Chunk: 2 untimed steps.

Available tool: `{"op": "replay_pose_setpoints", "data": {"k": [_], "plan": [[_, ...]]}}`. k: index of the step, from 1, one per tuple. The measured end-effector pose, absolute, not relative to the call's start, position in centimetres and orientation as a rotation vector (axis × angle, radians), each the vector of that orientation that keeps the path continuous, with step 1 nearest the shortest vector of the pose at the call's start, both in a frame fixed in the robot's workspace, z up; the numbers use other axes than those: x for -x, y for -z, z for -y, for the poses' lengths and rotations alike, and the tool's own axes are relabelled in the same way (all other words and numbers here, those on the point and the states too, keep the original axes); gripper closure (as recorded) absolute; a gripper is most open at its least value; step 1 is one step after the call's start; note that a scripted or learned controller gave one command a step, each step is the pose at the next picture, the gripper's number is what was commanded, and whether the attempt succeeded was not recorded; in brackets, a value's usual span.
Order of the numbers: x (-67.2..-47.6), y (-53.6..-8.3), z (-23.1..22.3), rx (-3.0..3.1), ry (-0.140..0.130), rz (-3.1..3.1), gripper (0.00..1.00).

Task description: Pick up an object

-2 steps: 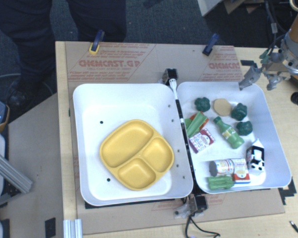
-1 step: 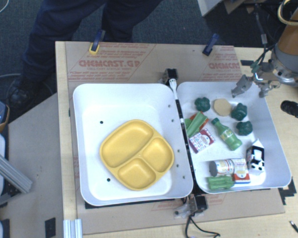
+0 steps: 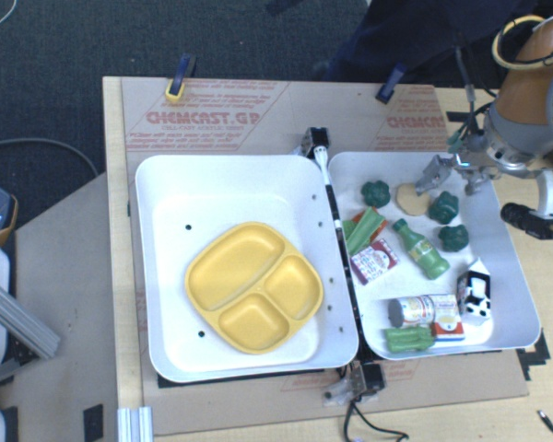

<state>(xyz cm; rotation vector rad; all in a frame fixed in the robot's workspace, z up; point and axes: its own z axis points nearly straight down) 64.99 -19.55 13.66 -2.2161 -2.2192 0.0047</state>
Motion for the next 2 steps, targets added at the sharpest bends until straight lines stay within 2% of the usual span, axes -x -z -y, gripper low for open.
{"op": "replay_pose_setpoints", "data": {"k": [1, 2], "plan": [[-65.0, -8.5, 19.4, 2.217, 0.000, 2.221, 0.00], [-65.3, -10.1, 19.5, 2.222, 0.007, 2.229, 1.00]]}}
